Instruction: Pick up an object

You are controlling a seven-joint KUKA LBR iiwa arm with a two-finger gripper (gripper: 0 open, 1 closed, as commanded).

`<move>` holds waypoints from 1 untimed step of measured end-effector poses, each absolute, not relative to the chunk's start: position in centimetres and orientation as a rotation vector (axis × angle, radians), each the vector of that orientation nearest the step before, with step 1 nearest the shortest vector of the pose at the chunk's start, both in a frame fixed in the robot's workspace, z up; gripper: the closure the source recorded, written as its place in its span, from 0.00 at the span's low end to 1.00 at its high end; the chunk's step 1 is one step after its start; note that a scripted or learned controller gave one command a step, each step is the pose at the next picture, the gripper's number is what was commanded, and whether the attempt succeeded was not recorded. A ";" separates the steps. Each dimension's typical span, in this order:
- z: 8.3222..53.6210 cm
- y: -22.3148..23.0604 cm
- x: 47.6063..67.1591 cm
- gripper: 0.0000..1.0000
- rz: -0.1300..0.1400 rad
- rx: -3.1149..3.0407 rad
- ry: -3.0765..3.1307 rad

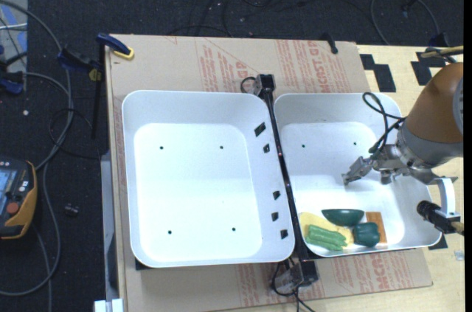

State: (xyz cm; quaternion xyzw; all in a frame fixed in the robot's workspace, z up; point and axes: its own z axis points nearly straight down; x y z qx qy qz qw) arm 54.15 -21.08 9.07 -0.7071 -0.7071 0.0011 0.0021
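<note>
Several small objects lie in the front corner of the right bin: a dark green bowl-shaped piece, a light green ridged piece, a teal lump, an orange flat piece and a yellow scrap. My gripper hangs over the bin's middle right, above and behind the pile. Its fingers are spread open with nothing between them. One grey finger points left toward the bin floor.
The left bin sits beside the right one, split from it by a black divider. The grey arm comes in over the right bin's right wall. Cables and a blue clamp lie beyond the cardboard base.
</note>
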 end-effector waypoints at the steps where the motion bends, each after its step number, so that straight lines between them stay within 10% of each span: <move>1: 10.3 -21.1 54.3 1.00 -0.001 -2.222 -2.222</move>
